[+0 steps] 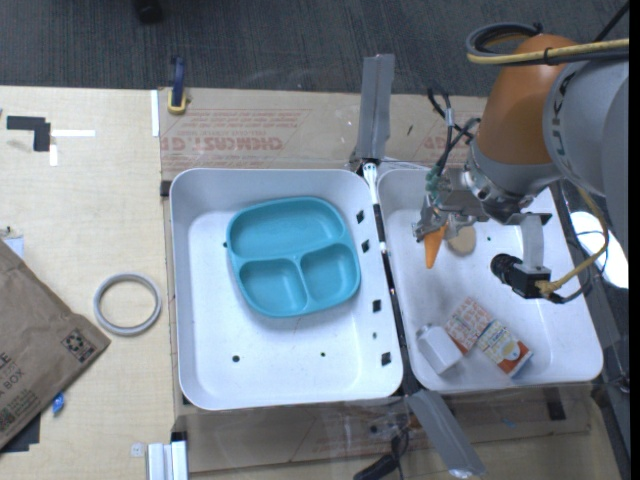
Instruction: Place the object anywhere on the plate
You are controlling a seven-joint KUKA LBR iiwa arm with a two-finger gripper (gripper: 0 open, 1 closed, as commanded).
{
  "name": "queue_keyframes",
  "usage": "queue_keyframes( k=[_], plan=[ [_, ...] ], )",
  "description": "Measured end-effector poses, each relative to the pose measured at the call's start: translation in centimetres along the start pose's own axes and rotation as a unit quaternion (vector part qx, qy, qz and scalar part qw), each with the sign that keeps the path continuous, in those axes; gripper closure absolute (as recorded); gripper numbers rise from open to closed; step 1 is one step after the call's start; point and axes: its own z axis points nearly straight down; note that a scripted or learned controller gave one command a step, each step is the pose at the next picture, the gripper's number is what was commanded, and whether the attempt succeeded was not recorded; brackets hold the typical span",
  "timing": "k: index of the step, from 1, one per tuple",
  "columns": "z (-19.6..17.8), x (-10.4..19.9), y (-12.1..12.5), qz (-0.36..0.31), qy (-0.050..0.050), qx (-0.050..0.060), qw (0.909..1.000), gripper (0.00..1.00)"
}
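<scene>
Two white bins (190, 298) are set side by side so things can be moved across. At center right, a carrot (432, 247) is held point-down in the closed gripper (434, 226), lifted above the right bin; the blue plate (293, 255) waits at center.

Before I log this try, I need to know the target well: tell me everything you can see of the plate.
The plate is a light blue tray with rounded corners, apparently plastic, split by raised ridges into three compartments: one long one along the far side, two smaller ones nearer the camera. It lies flat, slightly turned, on the floor of the left bin, clear of its walls. Nothing lies in it or touches it.
</scene>
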Motion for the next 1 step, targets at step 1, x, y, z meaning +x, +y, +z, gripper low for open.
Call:
queue_keyframes(
  k=[1],
  plan=[
    [-3.09, 2.08, 0.38, -0.093, 0.000, -0.001, 0.9957, 1.00]
  ],
)
